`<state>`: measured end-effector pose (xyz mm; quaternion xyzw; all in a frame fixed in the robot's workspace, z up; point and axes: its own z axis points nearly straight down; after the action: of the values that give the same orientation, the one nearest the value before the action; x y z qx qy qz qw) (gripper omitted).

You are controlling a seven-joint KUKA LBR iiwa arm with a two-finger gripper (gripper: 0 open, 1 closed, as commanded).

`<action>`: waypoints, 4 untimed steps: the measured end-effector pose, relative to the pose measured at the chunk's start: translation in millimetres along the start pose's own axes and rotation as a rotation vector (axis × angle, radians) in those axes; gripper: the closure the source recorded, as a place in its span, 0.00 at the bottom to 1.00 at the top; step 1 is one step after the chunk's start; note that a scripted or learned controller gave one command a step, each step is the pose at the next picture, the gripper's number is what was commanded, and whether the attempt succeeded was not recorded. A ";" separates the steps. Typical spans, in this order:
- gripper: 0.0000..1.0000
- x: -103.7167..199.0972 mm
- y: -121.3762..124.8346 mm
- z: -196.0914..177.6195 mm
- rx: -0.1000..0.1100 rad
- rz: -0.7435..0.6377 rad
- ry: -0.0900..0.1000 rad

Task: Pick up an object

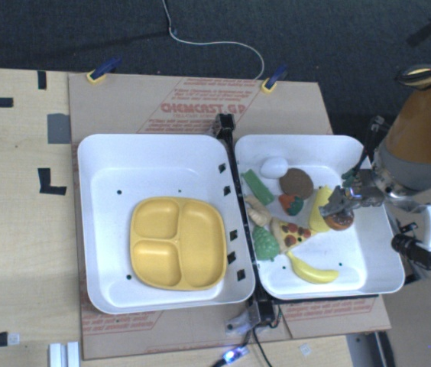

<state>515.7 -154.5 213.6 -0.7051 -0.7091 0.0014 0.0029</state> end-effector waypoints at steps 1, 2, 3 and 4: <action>1.00 56.9 10.5 -4.7 0.000 -0.002 0.000; 1.00 109.4 39.1 -13.0 -0.002 -0.002 0.000; 1.00 143.4 48.8 -17.2 0.000 0.000 -0.001; 1.00 132.7 47.4 -4.8 0.002 0.005 -0.004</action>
<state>562.4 -21.6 218.3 -0.7070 -0.7072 0.0035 0.0023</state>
